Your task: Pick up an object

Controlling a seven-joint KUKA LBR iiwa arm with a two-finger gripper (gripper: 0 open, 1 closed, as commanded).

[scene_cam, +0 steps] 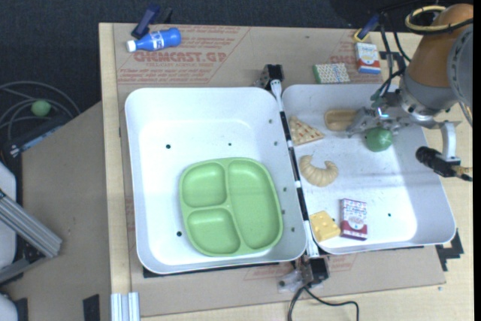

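Judging by looks, your green ball (379,139) in the right bin (421,229) is light, smooth and liable to roll; take it across its middle. The gripper (373,122) sits just above it, whether spread or closed you cannot tell.

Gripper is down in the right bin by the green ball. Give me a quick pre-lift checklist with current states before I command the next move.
1. Gripper over the right bin: ok.
2. Green ball directly at the gripper: ok.
3. Ball actually between the fingers: cannot tell, the arm hides them.
4. Neighbours clear of the ball: the croissant and waffle piece lie apart, ok; the tan piece sits close beside the gripper, not ok.
5. Left bin with green divided plate away from the arm: ok.
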